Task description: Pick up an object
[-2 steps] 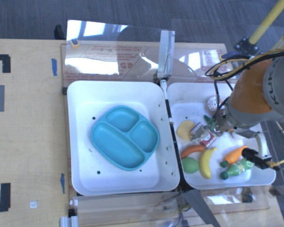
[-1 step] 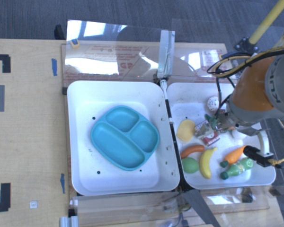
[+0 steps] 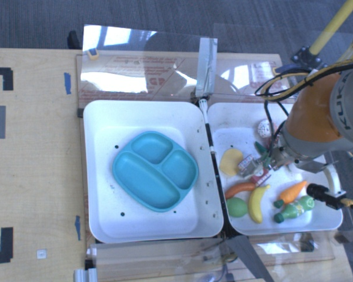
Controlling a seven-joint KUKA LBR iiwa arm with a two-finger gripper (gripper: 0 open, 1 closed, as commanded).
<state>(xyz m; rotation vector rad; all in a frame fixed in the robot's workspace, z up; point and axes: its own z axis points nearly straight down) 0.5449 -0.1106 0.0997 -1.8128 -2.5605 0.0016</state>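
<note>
Two shallow white bins sit side by side on the bench, and all the loose things are in the right bin (image 3: pixel 326 219), where the arm can reach them from its own side. The left bin (image 3: pixel 100 157) carries just a turquoise plastic divided plate (image 3: pixel 156 170), lying flat near its middle.

The grey arm with the orange band (image 3: pixel 312 113) leans in over the right bin's middle, its two-finger gripper (image 3: pixel 260 164) low among the toys, close beside a pale yellow rounded plastic piece (image 3: pixel 230 161) toward the bin's left wall. Something small and grey lies right at its tip; I can't tell whether it is part of the tool or an object, nor how the tool is set.

Along the near edge lie an orange-red plastic chilli (image 3: pixel 241 188), a green round toy fruit (image 3: pixel 237 207), a yellow plastic banana (image 3: pixel 256 203), an orange toy carrot (image 3: pixel 293 191) and a green toy bottle (image 3: pixel 294 210). A small white speckled ball (image 3: pixel 264 127) rests toward the far edge. I'd guess the yellow piece is the target, being nearest: smooth, glossy, lumpy.
</note>
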